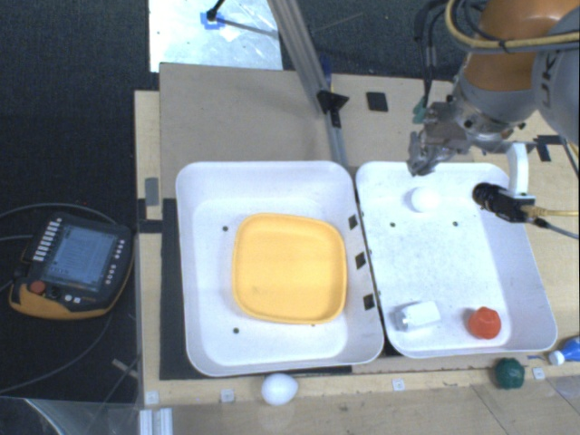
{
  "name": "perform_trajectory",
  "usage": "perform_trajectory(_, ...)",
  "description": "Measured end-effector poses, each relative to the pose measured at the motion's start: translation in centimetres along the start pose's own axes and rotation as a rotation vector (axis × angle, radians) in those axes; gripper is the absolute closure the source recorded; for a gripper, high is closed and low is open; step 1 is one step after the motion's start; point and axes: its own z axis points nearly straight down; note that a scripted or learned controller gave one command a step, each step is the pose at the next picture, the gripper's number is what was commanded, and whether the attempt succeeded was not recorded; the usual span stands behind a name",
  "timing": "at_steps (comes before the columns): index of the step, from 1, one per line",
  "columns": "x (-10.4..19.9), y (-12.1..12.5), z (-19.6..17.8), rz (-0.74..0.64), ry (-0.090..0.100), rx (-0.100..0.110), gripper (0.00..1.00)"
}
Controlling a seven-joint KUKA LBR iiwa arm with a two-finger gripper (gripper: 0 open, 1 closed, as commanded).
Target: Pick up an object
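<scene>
While you look down on the table (pixel 227 107), you see this:
Gripper: the gripper (pixel 422 163) hangs at the far edge of the right bin (pixel 517 279), just above and beside the white ball (pixel 424 198); you cannot tell how it is set.
White ball: it lies in the far part of the right bin, apart from the other things there.
Right bin, near end: a white block (pixel 415 314) at the left and an orange object (pixel 485 323) at the right.
Left bin (pixel 204 243): a yellow plate (pixel 290 267) lies in its middle.
Table, near edge: a white egg-shaped object (pixel 279 389) lies below the left bin; a dark green ball (pixel 508 372) lies below the right bin.
Far left: a pendant controller (pixel 72 265) rests off the table.
</scene>
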Motion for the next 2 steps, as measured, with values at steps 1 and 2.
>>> perform_trajectory(1, 6.1, -0.3, 1.6, -0.002, 0.001, 0.001, 1.0)
perform_trajectory(2, 10.6, -1.2, 2.6, 0.0, 0.001, 0.0, 1.0)
